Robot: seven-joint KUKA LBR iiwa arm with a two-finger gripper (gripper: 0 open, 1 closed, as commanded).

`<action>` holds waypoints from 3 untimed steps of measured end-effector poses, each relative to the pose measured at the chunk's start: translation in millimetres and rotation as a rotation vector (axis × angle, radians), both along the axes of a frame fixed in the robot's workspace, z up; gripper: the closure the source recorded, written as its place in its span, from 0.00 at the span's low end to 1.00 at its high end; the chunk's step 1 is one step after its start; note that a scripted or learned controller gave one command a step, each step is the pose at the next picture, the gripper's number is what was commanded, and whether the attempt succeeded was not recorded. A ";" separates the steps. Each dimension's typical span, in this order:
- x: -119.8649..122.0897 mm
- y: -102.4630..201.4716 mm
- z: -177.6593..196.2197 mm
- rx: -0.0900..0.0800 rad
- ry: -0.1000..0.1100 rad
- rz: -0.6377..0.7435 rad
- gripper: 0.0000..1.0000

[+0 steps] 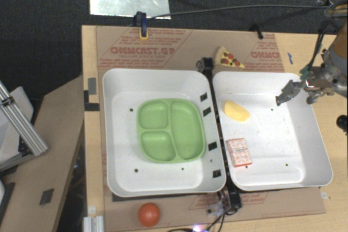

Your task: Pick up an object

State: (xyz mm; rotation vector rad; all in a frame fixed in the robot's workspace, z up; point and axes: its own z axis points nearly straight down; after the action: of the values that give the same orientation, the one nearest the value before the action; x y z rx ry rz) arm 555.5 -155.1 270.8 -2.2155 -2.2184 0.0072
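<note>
Nearby: yellow piece [237, 111]; red-white packet [238, 152]; tool [296, 93] well apart.

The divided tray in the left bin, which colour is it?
The tray is light green, seen in the camera view.

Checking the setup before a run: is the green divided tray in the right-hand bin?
No, the green tray lies in the left bin.

A pale green divided plate [171, 130] sits in the left white bin [117, 95]. The right white bin [304, 165] holds a yellow lump [237, 111] and a red-and-white patterned packet [238, 152]. An orange-red ball [149, 214] lies at the lower edge of the frame.
</note>
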 end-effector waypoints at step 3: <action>9.7 12.8 -91.4 0.000 -0.006 0.000 0.00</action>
State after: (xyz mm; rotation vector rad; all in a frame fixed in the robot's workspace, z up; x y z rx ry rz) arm 565.2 -142.3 179.4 -2.2183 -2.2217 0.0012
